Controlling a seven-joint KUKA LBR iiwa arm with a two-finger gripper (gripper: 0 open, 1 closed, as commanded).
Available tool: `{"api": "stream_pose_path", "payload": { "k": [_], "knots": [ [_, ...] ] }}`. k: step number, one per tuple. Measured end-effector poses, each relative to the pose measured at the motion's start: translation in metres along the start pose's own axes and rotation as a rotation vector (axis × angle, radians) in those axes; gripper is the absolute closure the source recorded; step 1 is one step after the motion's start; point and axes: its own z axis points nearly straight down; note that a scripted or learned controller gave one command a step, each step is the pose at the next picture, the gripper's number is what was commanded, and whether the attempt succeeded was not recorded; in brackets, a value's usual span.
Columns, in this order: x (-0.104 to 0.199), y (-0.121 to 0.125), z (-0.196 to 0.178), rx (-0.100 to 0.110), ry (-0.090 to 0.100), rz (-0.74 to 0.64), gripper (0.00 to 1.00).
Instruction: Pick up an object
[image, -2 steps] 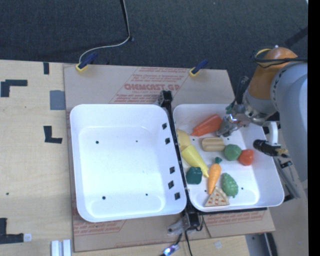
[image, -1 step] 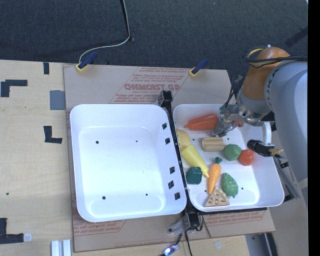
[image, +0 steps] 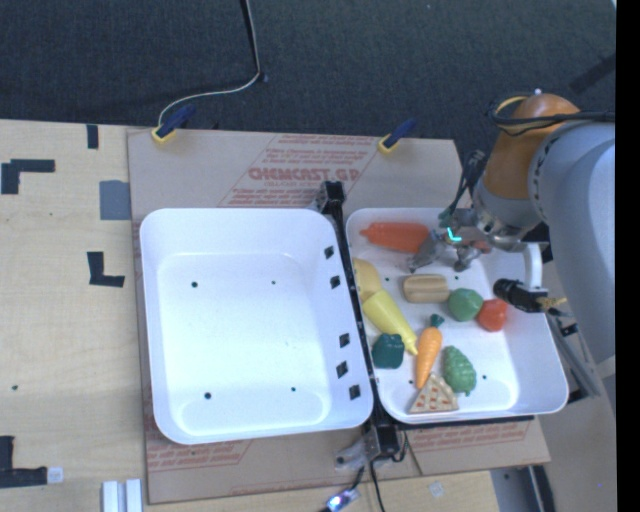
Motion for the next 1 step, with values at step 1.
{"api": "stream_pose_path", "payload": {
  "k": [1],
  "knots": [
    [0.0454, 0.003, -0.0011, -0.012, -0.001, -0.003, 0.0]
  ]
}}
